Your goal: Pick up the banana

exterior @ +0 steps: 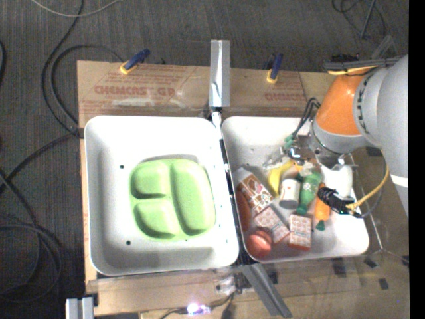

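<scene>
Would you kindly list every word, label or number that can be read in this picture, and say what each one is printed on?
"CHEMICAST GB": red print on the brown board behind the left bin, faint, so my reading is unsure.
A second red print on the same board behind the right bin: too blurred to read.
Printing on the small red and white cartons in the right bin: too small to read.

Seen from above: end effector (297, 153) lowered into right bin (246, 133), just above banana (275, 177). Below it, white cup (289, 191) and green bottle (310, 190). Far left, green divided tray (172, 197) in left bin (99, 178).
</scene>
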`<state>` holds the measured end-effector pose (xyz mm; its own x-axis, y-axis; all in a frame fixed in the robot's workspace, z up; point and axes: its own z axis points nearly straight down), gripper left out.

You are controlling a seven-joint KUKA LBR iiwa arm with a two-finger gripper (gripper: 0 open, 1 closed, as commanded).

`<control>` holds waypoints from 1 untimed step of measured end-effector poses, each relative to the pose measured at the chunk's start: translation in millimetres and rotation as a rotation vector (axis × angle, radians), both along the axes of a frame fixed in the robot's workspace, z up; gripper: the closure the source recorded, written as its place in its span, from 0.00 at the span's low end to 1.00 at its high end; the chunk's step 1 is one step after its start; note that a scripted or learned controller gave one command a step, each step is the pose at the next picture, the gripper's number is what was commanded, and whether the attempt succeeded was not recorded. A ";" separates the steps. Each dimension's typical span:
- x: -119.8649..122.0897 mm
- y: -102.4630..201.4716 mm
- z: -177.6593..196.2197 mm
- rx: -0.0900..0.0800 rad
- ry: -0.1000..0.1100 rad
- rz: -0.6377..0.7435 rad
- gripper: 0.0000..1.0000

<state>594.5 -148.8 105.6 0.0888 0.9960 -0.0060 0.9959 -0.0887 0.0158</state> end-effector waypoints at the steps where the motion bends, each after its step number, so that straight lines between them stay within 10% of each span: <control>1: 0.9 39.3 -16.1 0.003 0.005 -0.004 0.00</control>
<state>595.4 -109.5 89.5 0.0930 0.9957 -0.0037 0.9956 -0.0930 0.0108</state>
